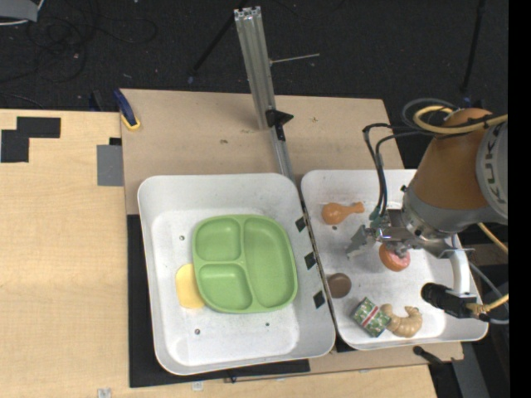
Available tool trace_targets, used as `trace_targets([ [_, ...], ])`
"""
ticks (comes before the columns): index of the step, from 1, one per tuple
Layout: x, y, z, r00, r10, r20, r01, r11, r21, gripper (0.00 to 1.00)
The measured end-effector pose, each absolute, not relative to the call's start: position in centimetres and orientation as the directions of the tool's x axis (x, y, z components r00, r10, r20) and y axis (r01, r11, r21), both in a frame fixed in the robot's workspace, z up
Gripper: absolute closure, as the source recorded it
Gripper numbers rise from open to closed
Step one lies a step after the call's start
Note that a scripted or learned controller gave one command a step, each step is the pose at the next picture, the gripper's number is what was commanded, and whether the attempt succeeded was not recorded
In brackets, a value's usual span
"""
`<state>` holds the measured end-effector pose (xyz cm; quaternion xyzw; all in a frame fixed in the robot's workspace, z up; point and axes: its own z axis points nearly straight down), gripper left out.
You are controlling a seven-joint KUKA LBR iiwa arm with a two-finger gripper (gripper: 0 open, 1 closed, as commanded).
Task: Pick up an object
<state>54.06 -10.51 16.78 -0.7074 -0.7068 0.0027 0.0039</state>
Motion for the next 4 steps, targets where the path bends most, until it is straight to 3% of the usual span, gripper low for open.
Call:
trace_targets([
  [1, 53.6, -11.2, 12.0, 0.001, 1.000, 0.002, 1.000, -0.001, -0.009, 0.00],
  [2, 53.7, -11.4, 13.3, 0.006, 1.000, 0.001, 1.000, -0.006, -0.006, 1.00],
  [4, 53.8, -11.2, 22.8, -0.001, 1.000, -0.001, 1.000, 0.001, 0.003, 1.00],
])
